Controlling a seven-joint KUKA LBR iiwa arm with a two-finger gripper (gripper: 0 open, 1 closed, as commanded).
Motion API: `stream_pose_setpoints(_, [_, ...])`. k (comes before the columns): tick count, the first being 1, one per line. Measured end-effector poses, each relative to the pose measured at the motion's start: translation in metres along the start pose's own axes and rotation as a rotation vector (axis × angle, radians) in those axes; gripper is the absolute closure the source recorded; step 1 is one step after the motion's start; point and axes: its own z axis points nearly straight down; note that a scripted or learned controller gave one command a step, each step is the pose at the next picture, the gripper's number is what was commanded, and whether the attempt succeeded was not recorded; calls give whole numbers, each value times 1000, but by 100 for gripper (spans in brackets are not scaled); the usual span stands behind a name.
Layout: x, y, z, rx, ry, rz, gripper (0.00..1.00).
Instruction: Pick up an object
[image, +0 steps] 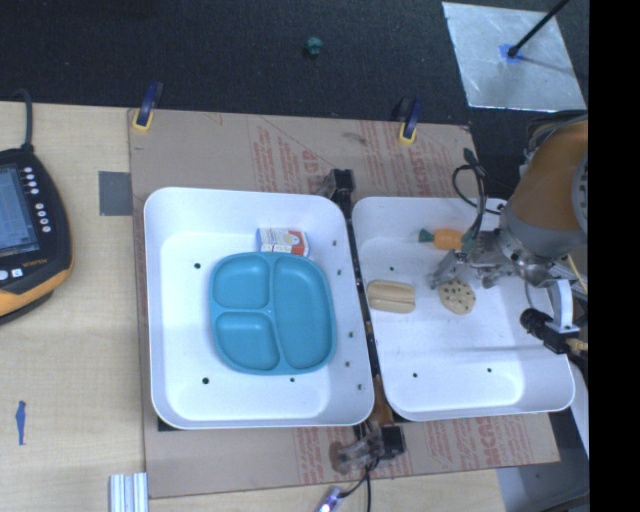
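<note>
- A dark metal clamp (366, 450) is sitting at the lower edge of the frame, below the seam where the two bins meet, on a brown cardboard sheet (250, 150) that is lying flat under both bins.
- At the far left, a black and orange handheld controller (25, 225) with a screen is resting on the pale wooden bench, well apart from the bins.
- The left bin (160, 300) is showing smooth white plastic with rounded corners and a raised rim.
- A matte blue plate (272, 312), rounded and split into three compartments, is taking up the middle of the left bin, leaving a strip of bare floor along each wall.
- A small printed carton (282, 241) is lying just beside the plate's upper edge.
- The right bin (470, 390) is sitting rim to rim with the left one, and its lower half is lying open.
- A tan, ridged bread roll (390, 296) is lying near the right bin's left wall.
- A round speckled cookie (457, 297) is lying right of the roll, just below the gripper (465, 272).
- A small orange piece with a green end (447, 238) is lying near the upper wall.
- The gripper's metal fingers are standing spread, pinching nothing, with the cookie and the orange piece closest to them.
- The arm (550, 190), grey with an orange band, is reaching in from the right over the bin's right rim.
</note>
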Motion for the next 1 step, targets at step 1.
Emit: stream_pose_setpoints(1, [-38,64,13,6,3,1,0])
